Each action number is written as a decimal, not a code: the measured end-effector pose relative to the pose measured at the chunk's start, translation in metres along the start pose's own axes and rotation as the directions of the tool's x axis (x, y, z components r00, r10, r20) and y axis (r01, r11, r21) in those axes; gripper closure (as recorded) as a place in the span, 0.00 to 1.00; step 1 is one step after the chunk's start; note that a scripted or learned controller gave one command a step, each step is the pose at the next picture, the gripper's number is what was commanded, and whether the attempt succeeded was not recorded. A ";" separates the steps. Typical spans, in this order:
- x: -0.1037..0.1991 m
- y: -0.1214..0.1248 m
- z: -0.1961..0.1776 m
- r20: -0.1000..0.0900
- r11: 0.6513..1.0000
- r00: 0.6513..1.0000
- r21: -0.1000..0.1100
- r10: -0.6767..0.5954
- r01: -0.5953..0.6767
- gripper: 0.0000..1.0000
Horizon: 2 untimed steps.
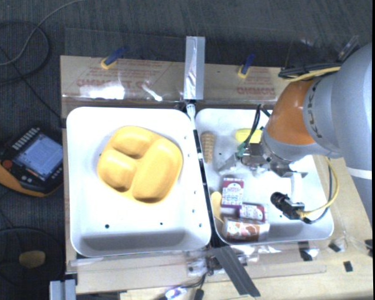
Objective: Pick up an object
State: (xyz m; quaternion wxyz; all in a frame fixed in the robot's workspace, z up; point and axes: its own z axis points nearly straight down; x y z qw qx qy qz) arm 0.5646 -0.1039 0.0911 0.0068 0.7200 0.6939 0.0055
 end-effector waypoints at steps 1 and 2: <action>0.006 0.005 0.000 0.003 1.000 1.000 0.005 -0.005 0.005 0.00; 0.030 -0.034 -0.093 0.000 0.999 0.999 0.020 0.051 -0.051 0.00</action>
